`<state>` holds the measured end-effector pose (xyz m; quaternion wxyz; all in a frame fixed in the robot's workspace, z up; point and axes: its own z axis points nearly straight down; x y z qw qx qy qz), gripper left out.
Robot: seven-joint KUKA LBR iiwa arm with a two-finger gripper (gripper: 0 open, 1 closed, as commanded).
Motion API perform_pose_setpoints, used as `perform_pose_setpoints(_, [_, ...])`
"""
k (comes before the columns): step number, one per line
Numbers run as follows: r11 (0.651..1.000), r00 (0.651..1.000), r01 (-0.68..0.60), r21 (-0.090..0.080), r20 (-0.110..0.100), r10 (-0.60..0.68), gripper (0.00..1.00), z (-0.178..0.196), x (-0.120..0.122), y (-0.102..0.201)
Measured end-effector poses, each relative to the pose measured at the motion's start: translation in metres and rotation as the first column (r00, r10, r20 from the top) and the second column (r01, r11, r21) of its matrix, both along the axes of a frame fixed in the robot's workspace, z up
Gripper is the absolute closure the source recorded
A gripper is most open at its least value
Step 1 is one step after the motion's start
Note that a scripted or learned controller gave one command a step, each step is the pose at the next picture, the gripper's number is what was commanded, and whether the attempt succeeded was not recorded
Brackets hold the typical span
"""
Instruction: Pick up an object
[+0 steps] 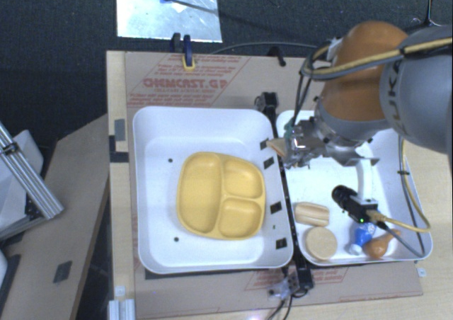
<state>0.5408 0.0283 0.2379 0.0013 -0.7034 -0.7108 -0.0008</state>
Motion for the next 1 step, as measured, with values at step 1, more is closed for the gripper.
perform_pose_setpoints(1, [1.000, 1.000, 0.000, -0.001, 0.001, 0.000, 1.00, 0.0041, -0.0097, 0.0522])
